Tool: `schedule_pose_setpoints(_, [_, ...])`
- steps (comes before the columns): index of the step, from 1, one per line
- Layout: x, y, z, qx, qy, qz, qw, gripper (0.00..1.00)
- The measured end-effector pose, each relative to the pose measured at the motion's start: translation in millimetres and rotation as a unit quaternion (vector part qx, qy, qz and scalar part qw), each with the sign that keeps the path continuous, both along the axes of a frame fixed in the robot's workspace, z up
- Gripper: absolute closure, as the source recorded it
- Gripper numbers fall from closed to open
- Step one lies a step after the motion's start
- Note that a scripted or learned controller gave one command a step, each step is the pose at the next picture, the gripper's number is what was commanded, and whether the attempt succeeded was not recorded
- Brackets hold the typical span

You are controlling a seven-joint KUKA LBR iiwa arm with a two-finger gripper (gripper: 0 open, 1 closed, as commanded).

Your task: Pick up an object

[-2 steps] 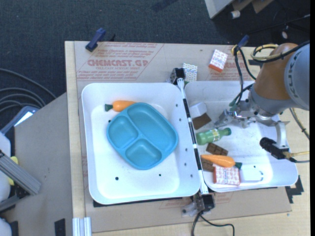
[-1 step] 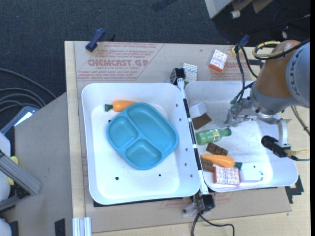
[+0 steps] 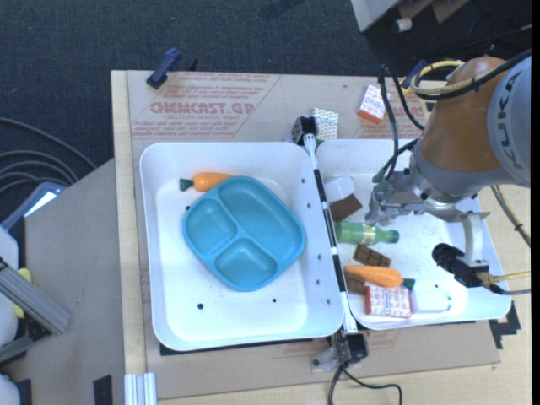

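Observation:
My gripper (image 3: pixel 384 215) hangs over the right bin (image 3: pixel 359 152), just above and to the right of a green bottle (image 3: pixel 364 234) that lies on its side. Whether anything is held cannot be made out. Near the bottle are a brown block (image 3: pixel 343 207), a dark brown bar (image 3: pixel 371 256), an orange toy carrot (image 3: pixel 374 274) and a red and white box (image 3: pixel 388 302). A white piece (image 3: pixel 434 298) lies at the bin's front right.
The left bin (image 3: pixel 160 251) holds a blue divided plate (image 3: pixel 245 230) and a second carrot (image 3: pixel 209 180) at its back. Behind the bins on the board sit a patterned box (image 3: pixel 325 123), an orange and white box (image 3: pixel 370 104) and a blue clip (image 3: pixel 163 68).

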State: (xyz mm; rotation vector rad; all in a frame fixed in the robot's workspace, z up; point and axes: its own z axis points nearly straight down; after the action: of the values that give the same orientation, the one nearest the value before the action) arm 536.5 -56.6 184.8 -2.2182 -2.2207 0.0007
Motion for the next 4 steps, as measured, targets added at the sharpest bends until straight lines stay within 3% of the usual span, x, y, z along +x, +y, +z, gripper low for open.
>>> schedule_pose_setpoints(1, [0, -1, 0, -0.0002, 0.000, -0.001, 1.0000, 0.00])
schedule_pose_setpoints(2, [16, -50, -78, -0.0015, -0.006, -0.001, 1.0000, 0.00])
schedule_pose_setpoints(3, [-17, -54, -100, -0.0001, -0.001, -0.001, 1.0000, 0.00])
schedule_pose_setpoints(4, [20, -94, -100, -0.0011, -0.001, -0.001, 1.0000, 0.00])
